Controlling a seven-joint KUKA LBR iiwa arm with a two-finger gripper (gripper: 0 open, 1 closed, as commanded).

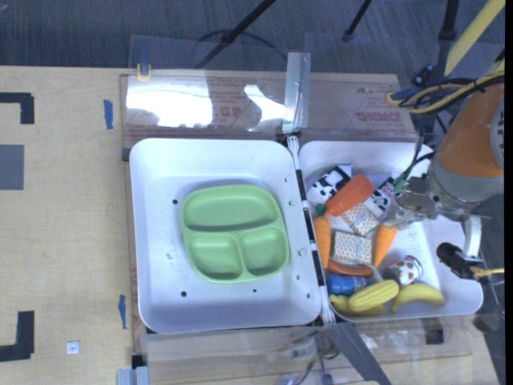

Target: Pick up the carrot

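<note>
Orange carrot [383, 245] just below fingers [398, 204], grip state unclear, right bin [461, 295]

A green divided plate [233, 232] lies in the left bin [152, 175]. The right bin [457, 291] holds a banana [422, 295], corn cob [373, 297] and cow-patterned toy [330, 184].

You are looking at a small orange carrot [382, 245] with a green top. It is lying in the right bin [457, 291], near the middle. It is standing almost straight up and down in the picture, with the green end pointing up and the thin tip pointing down. It is resting just beside a spotted packet [351, 249] on its left.
</note>
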